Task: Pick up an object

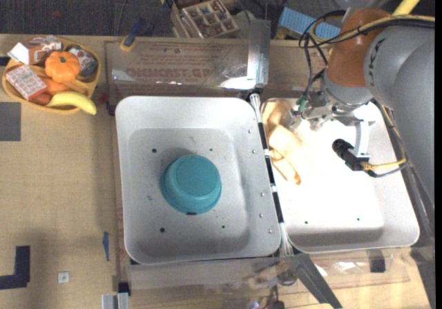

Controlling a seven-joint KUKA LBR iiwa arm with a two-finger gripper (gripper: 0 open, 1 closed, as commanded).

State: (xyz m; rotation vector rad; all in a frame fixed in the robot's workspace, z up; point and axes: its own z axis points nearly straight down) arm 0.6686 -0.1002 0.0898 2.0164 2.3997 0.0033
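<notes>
A pale tan, crumpled object, soft-looking and cloth-like, is seen lying in the right bin, pressed against that bin's left wall near its far left corner. Part of it is bleached by glare, so its exact shape cannot be made out. An orange-tinted end of it is stretched toward the middle of the right bin's left side.

The gripper is placed above the far part of the right bin, just beside the tan object's far edge. Whether contact is made cannot be told, and nothing is seen between the gripper's parts. Whether the gripper is spread or pressed together cannot be told, because it is masked by the wrist and the glare.

The grey arm with its orange band is extended over the far right corner of the right bin, with black cables looped beside it.

Left of the right bin, touching it along a shared edge, the left bin is set, and a teal bowl is placed upside down near its middle.

Well left of the right bin, beyond the left bin's far left corner, a yellow dish of toy food is set on the bench, with a banana and a small orange pumpkin in it.
</notes>
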